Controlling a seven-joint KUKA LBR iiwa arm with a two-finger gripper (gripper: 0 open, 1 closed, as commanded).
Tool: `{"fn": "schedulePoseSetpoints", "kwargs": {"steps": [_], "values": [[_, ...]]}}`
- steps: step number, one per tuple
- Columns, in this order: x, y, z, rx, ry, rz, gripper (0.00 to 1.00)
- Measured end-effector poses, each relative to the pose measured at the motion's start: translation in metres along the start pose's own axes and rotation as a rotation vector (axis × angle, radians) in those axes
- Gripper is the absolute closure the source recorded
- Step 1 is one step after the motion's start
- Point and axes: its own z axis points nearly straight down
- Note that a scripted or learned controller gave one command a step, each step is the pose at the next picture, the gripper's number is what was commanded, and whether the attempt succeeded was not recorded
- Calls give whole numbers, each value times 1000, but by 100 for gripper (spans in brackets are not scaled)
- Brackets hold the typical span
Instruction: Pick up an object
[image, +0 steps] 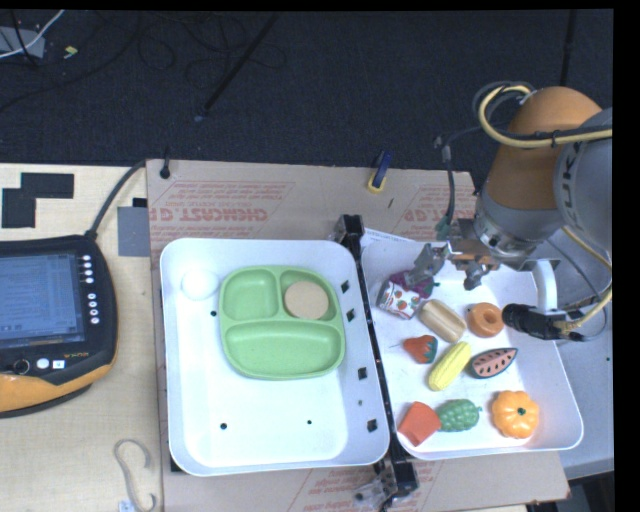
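Closest to the camera, along the front edge of the right bin (560, 440), sit a red block-shaped toy (418, 423), a bumpy green vegetable (458, 415) touching it, and an orange pumpkin (514, 414) just beside that. A step further in lie a yellow corn cob (449, 365) at a slant, a strawberry (421, 348) to its left, and a watermelon slice (492, 362) to its right. Behind those, a tan bread roll (442, 320) rests near a brown doughnut (485, 319), and a small printed carton (400, 298) lies tilted toward the bin's left wall.

In the left bin (190, 420), a green divided plate (281, 323) holds a round tan biscuit (306, 299) in its upper right compartment; a white ball (199, 284) sits in the bin's far left corner.

The gripper (447, 259) hangs over the far part of the right bin, just above the carton and the roll, its dark fingers pointing down and left. I cannot tell how far apart they are, and nothing is visibly between them. The grey arm (535, 150) with its orange band rises behind it.

Off to the left, a tablet-like controller (50, 310) lies on the surface (60, 440).
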Motion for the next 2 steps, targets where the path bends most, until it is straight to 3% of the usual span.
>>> {"fn": "schedulePoseSetpoints", "kwargs": {"steps": [1,2], "values": [[0,2,-6,-10,-1,-1,0],[-2,11,48,-5,-1,-1,0]]}}
